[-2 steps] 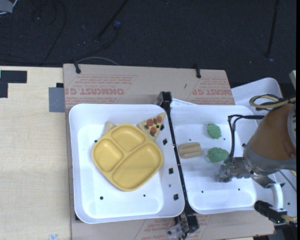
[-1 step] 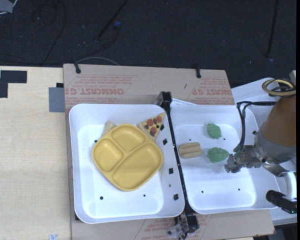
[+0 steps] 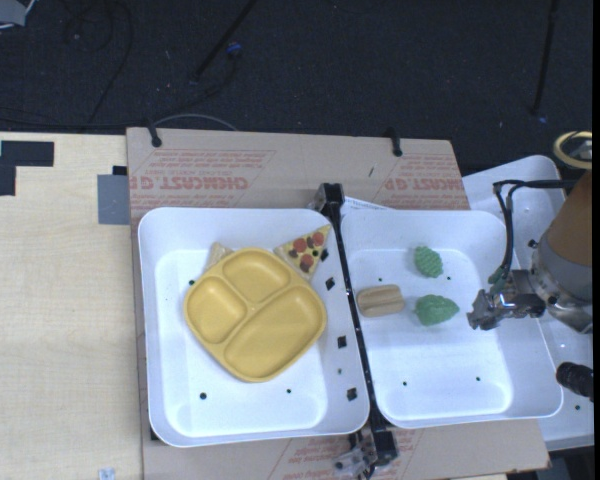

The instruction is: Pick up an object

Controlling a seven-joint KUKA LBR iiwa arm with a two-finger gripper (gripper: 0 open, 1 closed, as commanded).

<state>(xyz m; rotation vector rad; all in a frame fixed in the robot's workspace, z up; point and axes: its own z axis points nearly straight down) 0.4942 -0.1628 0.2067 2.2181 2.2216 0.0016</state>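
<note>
1. In the camera view, the gripper (image 3: 495, 308) is hanging over the right rim of the right bin (image 3: 450, 408), at the end of the grey arm (image 3: 570, 268) that is reaching in from the right. Nothing is showing between its fingers, and whether they are spread or closed I cannot tell at this size.

2. Inside the right bin, three small things are lying in its upper half: a tan, block-shaped bread piece (image 3: 380, 300) near the divider, a bumpy green leafy piece (image 3: 428, 261) above, and a second, rounder green piece (image 3: 436, 310) just left of the gripper, apart from it. The lower half of this bin's floor is lying bare, giving free room.

3. In the left bin (image 3: 170, 388), a yellow sectioned plate (image 3: 256, 313), smooth and glossy with three compartments, is taking up the middle. A pizza slice (image 3: 308, 250) with red dots is lying at the plate's upper right edge, close to the bin wall.

4. Both bins are looking like smooth white plastic with rounded corners, sitting on printed brown cardboard (image 3: 280, 168); a black clamp strip (image 3: 345, 308) is running between them.
</note>
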